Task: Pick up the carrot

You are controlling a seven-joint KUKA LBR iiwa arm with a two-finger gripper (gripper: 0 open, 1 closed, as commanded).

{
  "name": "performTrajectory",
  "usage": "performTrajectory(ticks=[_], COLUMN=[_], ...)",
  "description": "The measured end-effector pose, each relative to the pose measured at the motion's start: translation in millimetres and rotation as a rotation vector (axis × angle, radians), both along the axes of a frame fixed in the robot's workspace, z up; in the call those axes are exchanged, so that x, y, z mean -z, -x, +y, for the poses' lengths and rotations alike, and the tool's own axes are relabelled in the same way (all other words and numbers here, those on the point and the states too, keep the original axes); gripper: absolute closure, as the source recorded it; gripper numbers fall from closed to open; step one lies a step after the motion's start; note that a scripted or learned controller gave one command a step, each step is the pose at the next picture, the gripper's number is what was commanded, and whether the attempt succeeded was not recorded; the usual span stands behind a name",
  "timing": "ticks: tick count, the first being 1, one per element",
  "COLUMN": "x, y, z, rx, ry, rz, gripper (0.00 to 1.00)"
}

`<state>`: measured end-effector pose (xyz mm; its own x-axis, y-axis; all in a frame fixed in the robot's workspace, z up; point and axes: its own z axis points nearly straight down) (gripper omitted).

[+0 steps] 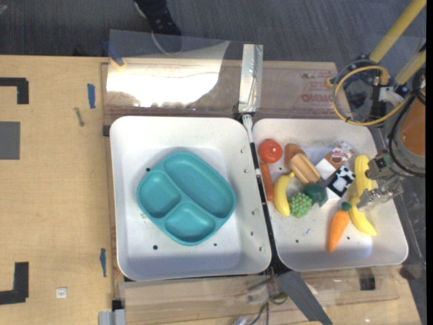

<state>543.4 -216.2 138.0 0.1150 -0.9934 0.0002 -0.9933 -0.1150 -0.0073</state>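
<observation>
carrot [337, 228]: orange, green-topped
divided plate [186, 196]: teal
bins [135, 141]: white
cube [342, 179] above carrot: black-and-white checked

A robotics lab. 2 white bins [257, 263] sit on a plywood bench [47, 181]. Beyond the bins, yellow cables [352, 87] coil over grey carpet [284, 12].

The carrot [337, 229] I'm after lies flat in the right-hand bin [389, 252], toward its near right part. It is a small orange toy with a green leafy top. The leafy end points up and to the right, and the narrow tip slants down toward the bin's front edge.
</observation>
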Motion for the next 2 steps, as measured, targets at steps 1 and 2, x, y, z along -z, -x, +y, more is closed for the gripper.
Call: performTrajectory(ticks=[1, 2], x=[1.1, 50.8], y=[0.0, 37.9], z=[2.4, 72.3], rx=[-0.003, -0.041], ry=[-0.003, -0.001], rz=[0.003, 0.003], gripper=[0.0, 0.0])
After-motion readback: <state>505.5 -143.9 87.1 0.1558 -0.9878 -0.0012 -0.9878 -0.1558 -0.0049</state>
